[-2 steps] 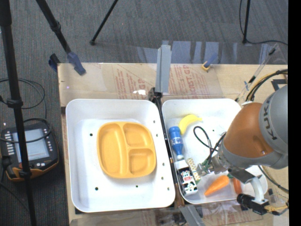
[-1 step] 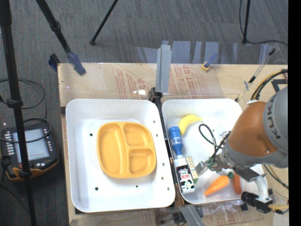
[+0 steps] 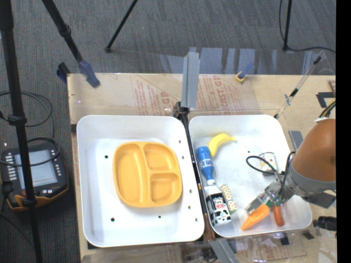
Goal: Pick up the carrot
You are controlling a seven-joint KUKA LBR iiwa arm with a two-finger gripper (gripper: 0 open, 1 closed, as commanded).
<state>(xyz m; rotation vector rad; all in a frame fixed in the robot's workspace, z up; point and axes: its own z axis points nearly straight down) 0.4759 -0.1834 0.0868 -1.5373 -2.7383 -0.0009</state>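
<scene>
The carrot is an orange cone lying near the front edge of the right bin, its tip pointing front-left and its thick end with a bit of green toward the back-right. My gripper hangs right over that thick end, touching or just above it. The grey arm with its orange band comes in from the right and hides the bin's right rim.
A short orange-red sausage-like piece lies just right of the carrot. A blue bottle, a banana, a small printed box and a black cable loop share the right bin. The left bin holds a yellow divided plate.
</scene>
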